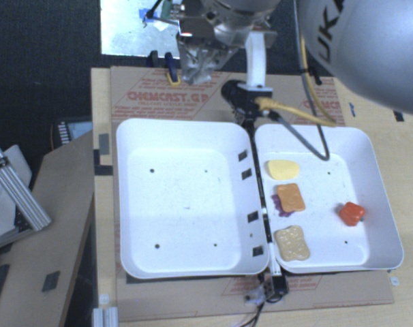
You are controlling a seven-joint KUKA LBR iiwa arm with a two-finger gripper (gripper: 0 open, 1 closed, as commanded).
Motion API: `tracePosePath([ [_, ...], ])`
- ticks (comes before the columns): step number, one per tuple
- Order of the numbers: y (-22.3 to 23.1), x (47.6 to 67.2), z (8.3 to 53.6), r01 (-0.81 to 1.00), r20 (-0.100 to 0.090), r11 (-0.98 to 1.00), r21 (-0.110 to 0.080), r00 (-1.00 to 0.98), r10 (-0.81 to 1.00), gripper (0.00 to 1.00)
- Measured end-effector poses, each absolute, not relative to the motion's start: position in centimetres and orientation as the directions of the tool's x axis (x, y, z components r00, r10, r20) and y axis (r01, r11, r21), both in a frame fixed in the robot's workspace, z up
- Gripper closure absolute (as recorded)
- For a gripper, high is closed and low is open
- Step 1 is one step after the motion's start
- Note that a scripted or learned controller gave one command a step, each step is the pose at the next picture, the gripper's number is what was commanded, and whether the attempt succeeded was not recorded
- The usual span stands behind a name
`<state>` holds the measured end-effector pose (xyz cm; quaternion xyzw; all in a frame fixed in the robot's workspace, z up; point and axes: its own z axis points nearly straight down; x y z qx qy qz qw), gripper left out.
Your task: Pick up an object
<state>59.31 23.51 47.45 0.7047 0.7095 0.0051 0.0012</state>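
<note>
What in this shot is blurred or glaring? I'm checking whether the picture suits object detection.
Camera view: the arm looms close and soft at top right; the gripper is slightly blurred; a bright patch glares at upper left; the right bin's small items look fairly sharp.

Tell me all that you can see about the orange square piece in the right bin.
The orange square piece is flat, with rounded corners and a matte surface, maybe foam or rubber. It lies flat on the floor of the right bin, near the divider, slightly turned. A purple thing peeks out along its lower left edge. It lies between the yellow piece and the beige piece, apart from both.
</note>
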Motion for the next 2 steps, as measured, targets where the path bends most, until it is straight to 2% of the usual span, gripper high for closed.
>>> tracePosePath([
  [1,23.47,53.22,53.89,1.000,0.004,0.007,0.005,-0.007,1.000,1.00],
  [2,23.44,53.47,53.53,1.000,0.001,0.005,0.002,-0.005,1.000,0.00],
])
